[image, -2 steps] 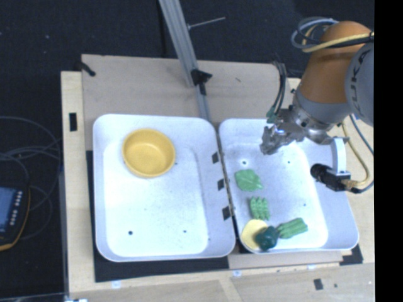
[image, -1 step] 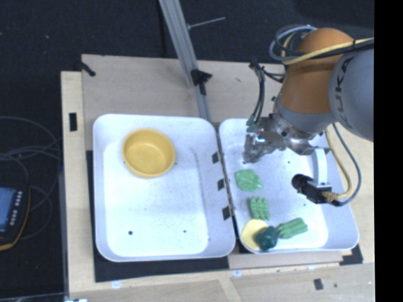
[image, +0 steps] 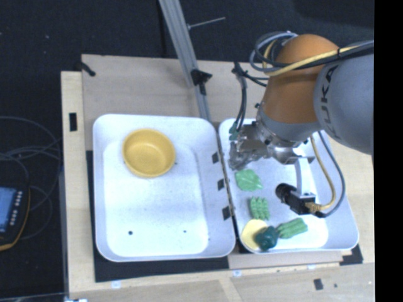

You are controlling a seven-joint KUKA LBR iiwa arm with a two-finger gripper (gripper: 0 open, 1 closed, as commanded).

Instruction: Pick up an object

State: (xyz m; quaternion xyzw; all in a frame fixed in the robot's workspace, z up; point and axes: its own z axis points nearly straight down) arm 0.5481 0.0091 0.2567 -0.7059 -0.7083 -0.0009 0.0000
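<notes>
We see the gripper low over the far left corner of the right bin, just beyond a pale green piece; we cannot tell its state. A yellow bowl sits in the left bin.

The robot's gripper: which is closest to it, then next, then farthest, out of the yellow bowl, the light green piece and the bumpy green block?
Measured from the gripper, in the camera view:
1. Light green piece, right bin, just below the gripper.
2. Bumpy green block, right bin, lower down.
3. Yellow bowl, left bin, far across on the left.
</notes>
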